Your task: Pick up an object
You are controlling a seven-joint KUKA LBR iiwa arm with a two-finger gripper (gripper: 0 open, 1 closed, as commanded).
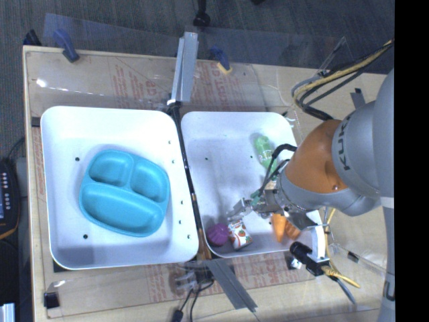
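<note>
My tool [242, 208]: over right white bin [214, 139], grip state unclear.
Purple round object [218, 233]: at 7 o'clock of it.

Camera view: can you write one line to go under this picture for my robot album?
Robot arm's gripper reaches into the right bin above a purple object; blue tray sits in the left bin.

Blue divided plate [126, 192] in a white bin [60, 133]; purple object [218, 233], green bottle [262, 145], perhaps an orange carrot [284, 228].
</note>
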